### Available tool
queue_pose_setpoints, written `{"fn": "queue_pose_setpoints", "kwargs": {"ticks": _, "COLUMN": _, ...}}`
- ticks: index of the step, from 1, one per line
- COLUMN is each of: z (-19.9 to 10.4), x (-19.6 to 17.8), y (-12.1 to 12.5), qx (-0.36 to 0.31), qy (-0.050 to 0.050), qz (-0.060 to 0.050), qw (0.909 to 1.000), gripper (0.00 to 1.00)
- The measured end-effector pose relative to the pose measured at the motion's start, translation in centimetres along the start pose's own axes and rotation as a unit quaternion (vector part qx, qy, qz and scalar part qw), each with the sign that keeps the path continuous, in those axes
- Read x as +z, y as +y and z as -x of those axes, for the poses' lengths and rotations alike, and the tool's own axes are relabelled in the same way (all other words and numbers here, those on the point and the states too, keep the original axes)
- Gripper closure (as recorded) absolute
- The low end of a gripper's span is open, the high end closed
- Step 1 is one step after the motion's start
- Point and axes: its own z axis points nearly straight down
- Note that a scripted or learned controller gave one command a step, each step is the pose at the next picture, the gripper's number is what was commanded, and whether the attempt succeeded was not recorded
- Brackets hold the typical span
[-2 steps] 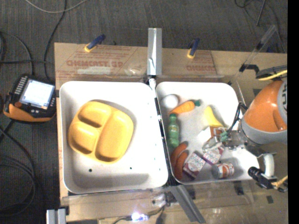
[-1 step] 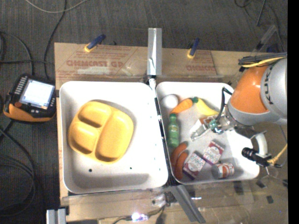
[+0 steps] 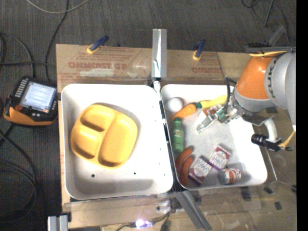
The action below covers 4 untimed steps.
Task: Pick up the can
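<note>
The can (image 3: 232,175) lies on its side in the front right corner of the right bin (image 3: 250,143); it is silver with a red label. My gripper (image 3: 204,124) hangs over the middle of that bin, well behind and to the left of the can. Its fingers point down to the left. They stand open with nothing between them.
In the right bin are also a white ball (image 3: 174,103), a carrot (image 3: 185,110), a banana (image 3: 214,101), a green bottle (image 3: 178,134), a red sausage (image 3: 183,159) and two small cartons (image 3: 210,163) just left of the can. The left bin (image 3: 72,177) holds a yellow divided plate (image 3: 104,134).
</note>
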Motion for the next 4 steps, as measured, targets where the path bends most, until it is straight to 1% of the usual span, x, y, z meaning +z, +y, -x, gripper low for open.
{"fn": "queue_pose_setpoints", "kwargs": {"ticks": 1, "z": 0.0, "x": -1.1, "y": 0.2, "qx": 0.000, "qy": -0.002, "qz": 0.003, "qw": 1.0000, "gripper": 1.00}}
{"fn": "queue_pose_setpoints", "kwargs": {"ticks": 2, "z": 0.0, "x": -1.0, "y": 0.1, "qx": 0.000, "qy": -0.002, "qz": 0.001, "qw": 1.0000, "gripper": 0.00}}
{"fn": "queue_pose_setpoints", "kwargs": {"ticks": 3, "z": 1.9, "x": 0.0, "y": 2.9, "qx": 0.010, "qy": 0.012, "qz": -0.017, "qw": 0.9997, "gripper": 0.00}}
{"fn": "queue_pose_setpoints", "kwargs": {"ticks": 4, "z": 2.0, "x": -0.9, "y": 3.1, "qx": 0.009, "qy": 0.007, "qz": -0.015, "qw": 0.9998, "gripper": 1.00}}
